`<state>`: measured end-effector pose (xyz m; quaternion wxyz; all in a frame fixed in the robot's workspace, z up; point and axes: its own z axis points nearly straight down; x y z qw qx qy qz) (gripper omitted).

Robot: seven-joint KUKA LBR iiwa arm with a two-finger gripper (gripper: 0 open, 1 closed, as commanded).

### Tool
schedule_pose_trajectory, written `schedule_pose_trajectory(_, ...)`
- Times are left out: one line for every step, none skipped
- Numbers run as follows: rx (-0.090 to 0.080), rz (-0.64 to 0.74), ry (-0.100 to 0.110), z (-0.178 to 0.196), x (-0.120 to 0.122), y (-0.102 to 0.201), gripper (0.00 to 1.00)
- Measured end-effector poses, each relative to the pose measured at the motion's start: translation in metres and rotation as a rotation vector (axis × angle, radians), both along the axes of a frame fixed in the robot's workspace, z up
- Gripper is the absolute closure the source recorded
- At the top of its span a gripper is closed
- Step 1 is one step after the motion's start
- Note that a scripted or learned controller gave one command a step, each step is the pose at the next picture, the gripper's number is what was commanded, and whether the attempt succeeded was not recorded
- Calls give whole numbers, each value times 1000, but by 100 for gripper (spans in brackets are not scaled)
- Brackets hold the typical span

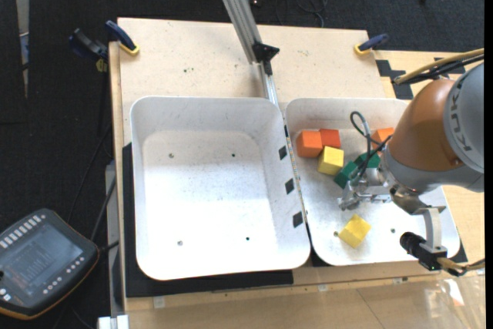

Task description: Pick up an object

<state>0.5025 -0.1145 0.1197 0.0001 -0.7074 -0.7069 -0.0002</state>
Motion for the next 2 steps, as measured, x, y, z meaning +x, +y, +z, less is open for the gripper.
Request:
schedule_pose_trajectory(-1,3,-5,47,-6,4,100)
schedule_pose_trajectory(-2,3,-6,91,-7,-1,100)
